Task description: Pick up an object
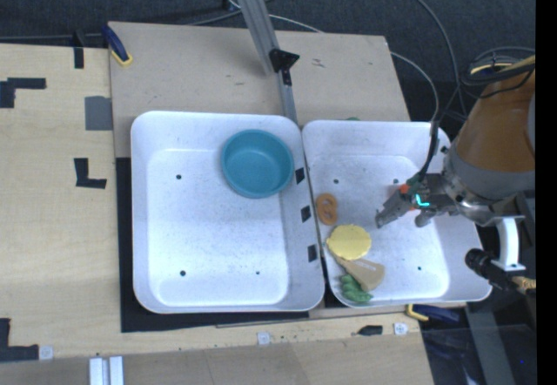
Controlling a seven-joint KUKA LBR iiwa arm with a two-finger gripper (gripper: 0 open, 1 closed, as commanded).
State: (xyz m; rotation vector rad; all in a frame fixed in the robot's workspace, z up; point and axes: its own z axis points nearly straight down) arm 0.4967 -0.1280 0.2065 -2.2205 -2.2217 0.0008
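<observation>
Two white bins sit side by side on the bench: you see the left bin (165, 279) and the right bin (435, 283) meeting along a shared edge near the middle of the view. In the left bin, a blue bowl (257, 163) stands upright in the far right corner, close to that shared edge.

In the right bin, four small things cluster along the left wall. Farthest from you is a small brown ring (327, 208). Just nearer lies a yellow disc (349, 242), apart from the ring by a narrow gap. A tan wedge (365, 271) touches the disc's near edge, and a green piece (352, 289) lies in the near left corner, partly under the wedge (its shape is too small to make out).

The arm (496, 148) reaches in from the right, its orange band above the grey wrist. The gripper (396, 209) hangs over the bare middle of the right bin, to the right of the ring and disc and well apart from both. Nothing lies between its fingers; whether they stand wide or narrow you cannot tell at this angle, since the dark fingertips blur together. A small teal light shows on the gripper's body.
</observation>
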